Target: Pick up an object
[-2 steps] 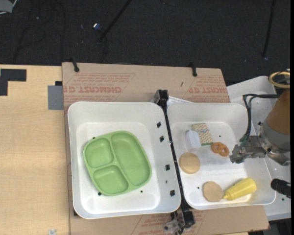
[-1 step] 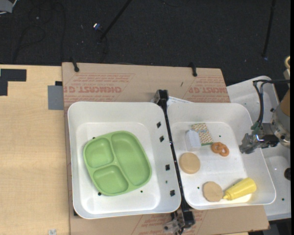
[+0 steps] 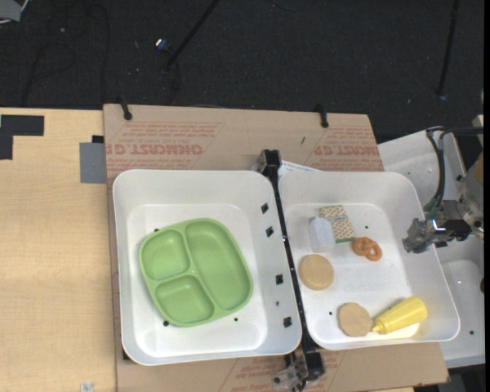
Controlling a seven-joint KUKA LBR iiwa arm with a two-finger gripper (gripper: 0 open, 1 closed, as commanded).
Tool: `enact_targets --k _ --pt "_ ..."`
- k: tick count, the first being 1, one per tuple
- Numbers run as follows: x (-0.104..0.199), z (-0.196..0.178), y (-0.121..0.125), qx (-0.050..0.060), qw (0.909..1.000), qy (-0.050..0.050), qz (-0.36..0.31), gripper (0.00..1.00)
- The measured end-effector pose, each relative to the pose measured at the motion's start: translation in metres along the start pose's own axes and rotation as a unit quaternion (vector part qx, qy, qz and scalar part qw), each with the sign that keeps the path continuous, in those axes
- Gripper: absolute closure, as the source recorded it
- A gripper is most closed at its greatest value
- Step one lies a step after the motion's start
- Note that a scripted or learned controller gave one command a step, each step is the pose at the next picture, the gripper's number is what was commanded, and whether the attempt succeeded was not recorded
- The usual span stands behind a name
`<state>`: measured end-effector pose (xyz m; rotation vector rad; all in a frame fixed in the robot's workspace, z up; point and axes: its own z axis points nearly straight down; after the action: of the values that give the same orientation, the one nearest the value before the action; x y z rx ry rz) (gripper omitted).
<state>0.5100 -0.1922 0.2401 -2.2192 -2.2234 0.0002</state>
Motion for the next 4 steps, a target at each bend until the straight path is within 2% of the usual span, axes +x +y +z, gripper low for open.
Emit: enact_targets --k 2,4 --pt "0.095 -0.008 -0.002 0.002 1.0 0.002 -0.002 1.0" --pt "0.2 0.017 -0.014 0.003 1.0 0.001 -0.001 1.0"
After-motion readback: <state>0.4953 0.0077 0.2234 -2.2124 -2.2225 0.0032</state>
